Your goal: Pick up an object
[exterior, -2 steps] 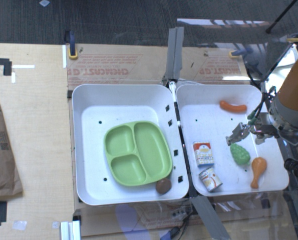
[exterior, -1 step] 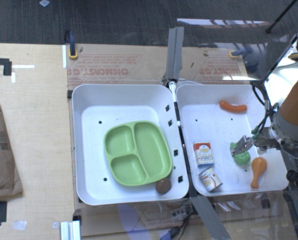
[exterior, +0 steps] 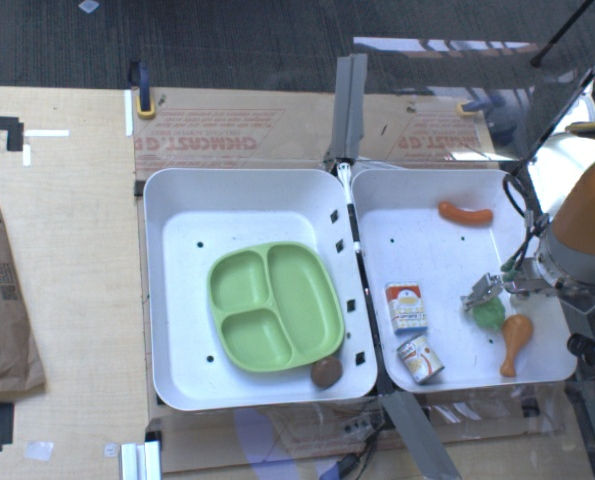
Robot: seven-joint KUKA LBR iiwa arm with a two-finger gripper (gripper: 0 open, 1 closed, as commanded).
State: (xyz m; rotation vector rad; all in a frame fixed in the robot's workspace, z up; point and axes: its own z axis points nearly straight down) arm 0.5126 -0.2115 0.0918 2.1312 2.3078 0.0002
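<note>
My gripper (exterior: 481, 295) reaches in from the right and hangs low over the right bin (exterior: 447, 258), near its right side. Directly below and touching it in the view lies a small green object (exterior: 490, 315), partly hidden by the gripper. An orange-brown toy drumstick (exterior: 515, 341) lies just to the right of the green object. An orange sausage (exterior: 466, 213) rests at the back of the bin. A small red-and-white carton (exterior: 406, 306) and a can (exterior: 420, 359) lie toward the bin's front left.
The left bin (exterior: 177, 268) holds a green divided plate (exterior: 274, 306) with a brown round object (exterior: 326, 372) at its front edge. A grey divider bar (exterior: 348, 108) stands behind the bins. A brown paper bag (exterior: 2, 293) lies at far left.
</note>
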